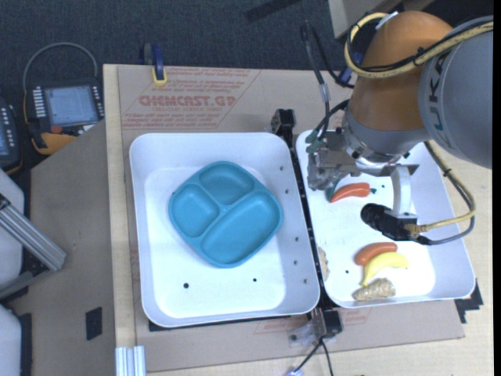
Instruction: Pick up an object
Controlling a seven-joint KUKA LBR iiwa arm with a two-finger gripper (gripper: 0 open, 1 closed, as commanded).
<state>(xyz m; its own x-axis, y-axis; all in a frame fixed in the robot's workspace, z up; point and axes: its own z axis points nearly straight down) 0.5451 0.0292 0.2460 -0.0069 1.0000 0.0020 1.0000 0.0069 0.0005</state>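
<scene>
The right bin (448,210) holds several toy foods. A red sausage (350,191) lies near its upper left part. An orange piece (376,251), a yellow banana (385,265) and a tan crumbly piece (374,291) sit close together near the bin's front edge. My gripper (323,172) hangs low over the left side of this bin, just left of the sausage and close to it. The bulky orange and grey wrist (395,77) above covers the back of the bin.
In the left bin (156,280) lies a blue divided plate (225,212), tilted on its diagonal. A black connector (385,220) with a yellow cable hangs off the arm over the middle of the right bin. The divider between the bins (304,218) runs just left of the gripper.
</scene>
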